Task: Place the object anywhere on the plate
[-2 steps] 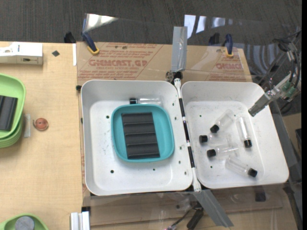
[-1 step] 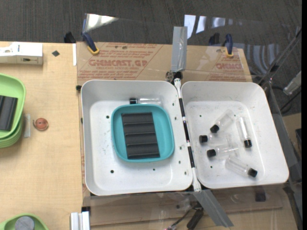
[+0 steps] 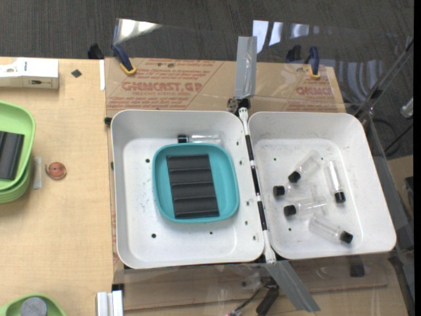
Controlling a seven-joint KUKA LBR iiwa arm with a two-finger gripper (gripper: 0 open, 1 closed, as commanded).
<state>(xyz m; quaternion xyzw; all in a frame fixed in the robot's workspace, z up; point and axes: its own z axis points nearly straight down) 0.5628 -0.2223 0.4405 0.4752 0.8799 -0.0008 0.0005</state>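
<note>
plate [image 3: 195,182]: teal, mid left bin [image 3: 131,242], white floor bare all round | one vial [image 3: 197,138] just behind plate | right bin [image 3: 368,176]: five vials [image 3: 316,206] | claw: cannot tell

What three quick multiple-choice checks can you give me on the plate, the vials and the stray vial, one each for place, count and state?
1. The teal plate sits in:
A. the left bin
B. the right bin
C. the bench

2. Clear vials with black caps in the right bin:
A. two
B. five
C. nine

3. The vial in the left bin is:
A. on the plate
B. lying beside the plate's far edge
C. standing upright

Answers:
1 A, the plate rests on the left bin's floor.
2 B, five caps show.
3 B, the stray vial lies flat off the plate.
</note>
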